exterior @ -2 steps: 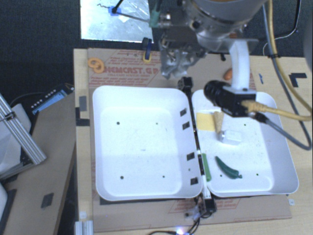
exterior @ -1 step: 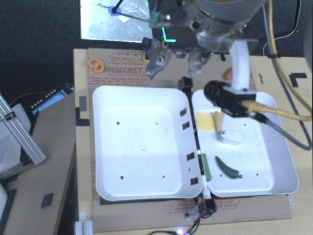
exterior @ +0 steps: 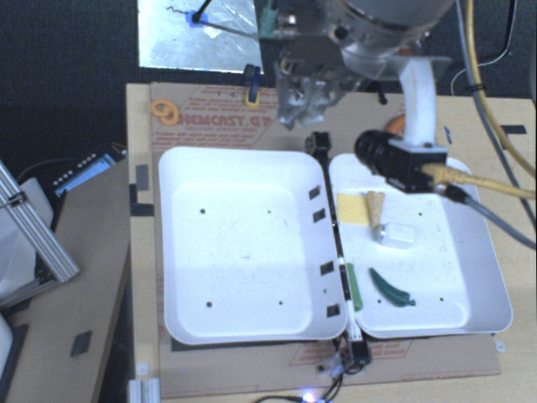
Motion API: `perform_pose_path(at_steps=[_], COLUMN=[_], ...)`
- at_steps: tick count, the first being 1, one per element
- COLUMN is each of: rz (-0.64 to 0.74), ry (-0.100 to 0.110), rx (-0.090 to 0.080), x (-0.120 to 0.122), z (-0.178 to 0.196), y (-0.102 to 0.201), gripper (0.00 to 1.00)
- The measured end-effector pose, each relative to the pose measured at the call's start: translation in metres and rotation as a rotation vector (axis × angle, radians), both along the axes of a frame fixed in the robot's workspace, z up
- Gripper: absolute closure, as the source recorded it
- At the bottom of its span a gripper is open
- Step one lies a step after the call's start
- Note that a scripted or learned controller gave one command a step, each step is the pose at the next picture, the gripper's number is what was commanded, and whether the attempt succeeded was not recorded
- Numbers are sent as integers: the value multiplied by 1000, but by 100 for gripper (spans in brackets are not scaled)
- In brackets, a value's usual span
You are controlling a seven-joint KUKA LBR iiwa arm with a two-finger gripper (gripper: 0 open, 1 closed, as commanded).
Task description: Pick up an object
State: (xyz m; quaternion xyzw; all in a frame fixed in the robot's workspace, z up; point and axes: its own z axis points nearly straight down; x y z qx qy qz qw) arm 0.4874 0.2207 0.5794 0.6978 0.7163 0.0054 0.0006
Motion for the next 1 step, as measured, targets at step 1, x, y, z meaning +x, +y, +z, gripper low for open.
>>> perform_pose_path(at_steps=[1], rz=[2], ry=[1], rx=[-1], x=[0], z=[-1], y=[0], gripper=[0])
